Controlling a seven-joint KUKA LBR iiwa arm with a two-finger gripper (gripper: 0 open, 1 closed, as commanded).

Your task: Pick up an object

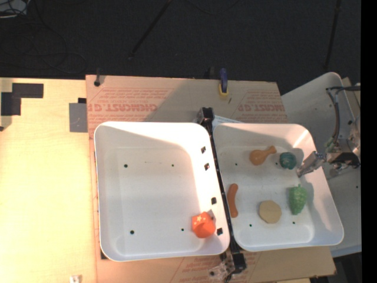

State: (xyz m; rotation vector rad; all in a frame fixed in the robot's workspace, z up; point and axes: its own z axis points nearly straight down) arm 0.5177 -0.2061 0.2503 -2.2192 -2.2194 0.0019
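Two white bins [118, 152]. Five objects near pincer [307, 165]: tan pear [261, 155], teal ball [287, 160], green lump [297, 198], beige disc [270, 211], orange-red sausage [233, 199]. One orange lump [203, 224] well apart.

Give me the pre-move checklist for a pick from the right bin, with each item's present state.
1. Gripper above the right bin: ok, near its right wall.
2. Fingers open: cannot tell.
3. Nearest target, teal ball, free of neighbours: ok, apart from the orange pear-shaped piece.
4. Green lumpy piece apart from the tan disc: ok.
5. Red sausage away from the wall: not ok, by the divider.
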